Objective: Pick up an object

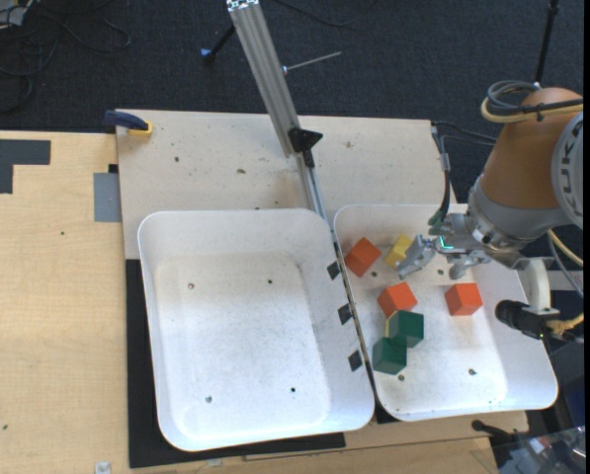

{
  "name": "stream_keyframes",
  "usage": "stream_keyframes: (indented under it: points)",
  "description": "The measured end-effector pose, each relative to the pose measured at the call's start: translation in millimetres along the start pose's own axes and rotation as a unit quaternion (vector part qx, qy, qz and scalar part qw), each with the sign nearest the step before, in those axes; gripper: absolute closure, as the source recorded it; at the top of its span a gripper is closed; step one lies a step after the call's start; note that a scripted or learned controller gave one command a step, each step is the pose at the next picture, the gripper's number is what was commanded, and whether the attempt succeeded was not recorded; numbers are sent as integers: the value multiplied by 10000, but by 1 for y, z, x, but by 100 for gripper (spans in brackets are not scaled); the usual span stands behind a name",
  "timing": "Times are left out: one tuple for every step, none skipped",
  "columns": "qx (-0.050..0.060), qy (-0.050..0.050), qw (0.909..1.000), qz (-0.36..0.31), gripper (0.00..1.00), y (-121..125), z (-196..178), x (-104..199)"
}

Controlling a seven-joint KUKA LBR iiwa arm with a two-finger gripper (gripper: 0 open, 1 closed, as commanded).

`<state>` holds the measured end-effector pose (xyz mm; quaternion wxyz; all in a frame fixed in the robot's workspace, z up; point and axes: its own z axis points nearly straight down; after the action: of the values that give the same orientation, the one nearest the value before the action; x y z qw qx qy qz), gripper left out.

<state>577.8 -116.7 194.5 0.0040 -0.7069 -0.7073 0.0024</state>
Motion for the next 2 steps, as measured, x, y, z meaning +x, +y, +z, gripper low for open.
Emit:
stream_keyframes:
  points:
    - [-29,-6,10000,10,0,1,-3,-1]
    - [-3,-4,10000,9,0,0,42,-5]
